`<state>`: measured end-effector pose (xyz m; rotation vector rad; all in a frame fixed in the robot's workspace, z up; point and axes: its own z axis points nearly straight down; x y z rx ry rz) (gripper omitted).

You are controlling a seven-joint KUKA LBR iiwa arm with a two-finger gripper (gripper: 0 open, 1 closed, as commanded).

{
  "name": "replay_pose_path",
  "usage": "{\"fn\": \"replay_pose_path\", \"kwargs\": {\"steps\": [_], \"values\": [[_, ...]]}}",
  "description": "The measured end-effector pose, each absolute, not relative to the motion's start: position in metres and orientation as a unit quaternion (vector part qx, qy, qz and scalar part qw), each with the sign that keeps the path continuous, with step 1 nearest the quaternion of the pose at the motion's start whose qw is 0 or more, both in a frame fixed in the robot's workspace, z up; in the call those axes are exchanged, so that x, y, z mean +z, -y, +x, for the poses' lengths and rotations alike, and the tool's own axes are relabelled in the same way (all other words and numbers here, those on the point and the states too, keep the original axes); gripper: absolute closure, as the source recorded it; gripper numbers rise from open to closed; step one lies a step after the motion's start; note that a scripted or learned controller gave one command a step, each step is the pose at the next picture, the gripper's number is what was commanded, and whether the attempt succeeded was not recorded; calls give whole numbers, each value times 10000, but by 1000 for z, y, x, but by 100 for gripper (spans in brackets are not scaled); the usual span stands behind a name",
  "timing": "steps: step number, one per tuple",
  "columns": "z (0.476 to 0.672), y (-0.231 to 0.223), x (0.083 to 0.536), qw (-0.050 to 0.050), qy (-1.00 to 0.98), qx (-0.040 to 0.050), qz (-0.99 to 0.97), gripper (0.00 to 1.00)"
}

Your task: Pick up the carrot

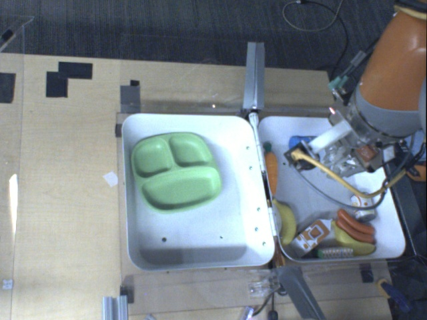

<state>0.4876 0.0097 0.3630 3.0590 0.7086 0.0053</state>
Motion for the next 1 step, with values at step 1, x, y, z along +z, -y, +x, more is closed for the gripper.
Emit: {"fn": "replay_pose_path", "kwargs": {"steps": [1], "values": [[487,53,277,1,-2194,2,9756,100]]}}
